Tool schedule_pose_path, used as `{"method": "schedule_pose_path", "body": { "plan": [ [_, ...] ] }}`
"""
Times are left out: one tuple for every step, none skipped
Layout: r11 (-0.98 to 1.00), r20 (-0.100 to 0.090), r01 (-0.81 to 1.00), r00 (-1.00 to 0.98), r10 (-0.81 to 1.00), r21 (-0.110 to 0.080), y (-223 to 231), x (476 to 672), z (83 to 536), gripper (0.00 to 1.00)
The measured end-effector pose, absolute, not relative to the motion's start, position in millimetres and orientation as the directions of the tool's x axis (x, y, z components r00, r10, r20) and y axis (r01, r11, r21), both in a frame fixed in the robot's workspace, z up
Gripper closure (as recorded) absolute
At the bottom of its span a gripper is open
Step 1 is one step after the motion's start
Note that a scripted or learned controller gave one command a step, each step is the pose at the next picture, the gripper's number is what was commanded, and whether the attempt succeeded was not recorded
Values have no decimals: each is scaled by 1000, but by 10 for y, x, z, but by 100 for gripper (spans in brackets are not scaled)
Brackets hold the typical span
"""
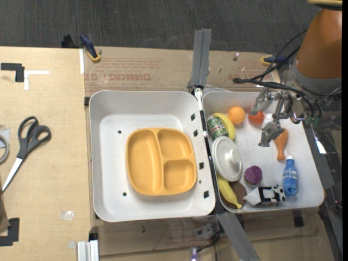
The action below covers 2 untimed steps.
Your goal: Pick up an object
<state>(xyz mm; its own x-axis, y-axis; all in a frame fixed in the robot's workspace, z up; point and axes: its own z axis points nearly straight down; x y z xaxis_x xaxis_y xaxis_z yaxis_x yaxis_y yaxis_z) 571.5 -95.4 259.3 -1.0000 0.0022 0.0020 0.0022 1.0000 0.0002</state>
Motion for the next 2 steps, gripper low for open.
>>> {"method": "schedule_pose_path", "body": {
  "plan": [
    [1000, -2, 24, -1000, 24, -4, -1057, 5992, 1129, 0],
    [989, -7, 146, -989, 146, -2, -963, 6545, 946, 0]
  ]
}}
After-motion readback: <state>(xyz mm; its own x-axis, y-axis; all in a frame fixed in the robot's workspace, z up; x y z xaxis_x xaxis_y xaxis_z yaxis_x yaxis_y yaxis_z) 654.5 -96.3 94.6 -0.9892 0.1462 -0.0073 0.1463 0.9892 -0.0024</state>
